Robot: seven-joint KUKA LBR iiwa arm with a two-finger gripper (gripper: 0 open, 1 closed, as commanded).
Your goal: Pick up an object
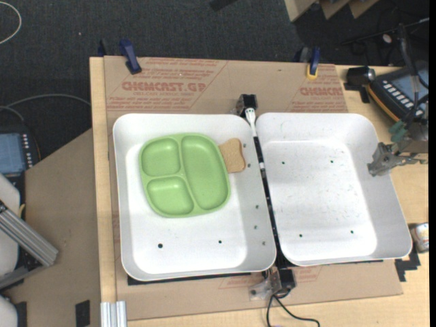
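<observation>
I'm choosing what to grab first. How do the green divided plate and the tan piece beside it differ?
The green divided plate is far larger than the tan piece. The plate is bright green with three compartments; the tan piece is plain, flat and brownish, like a slice of bread. The plate sits toward the middle of the left bin, while the tan piece lies at the plate's right rim. Both lie flat in that left bin.

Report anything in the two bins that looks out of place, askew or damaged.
Little stands out. In the left bin, the tan slice lies partly tucked under the green divided plate, at its right rim, not flat on the bin floor. The right bin shows only dark specks.
</observation>
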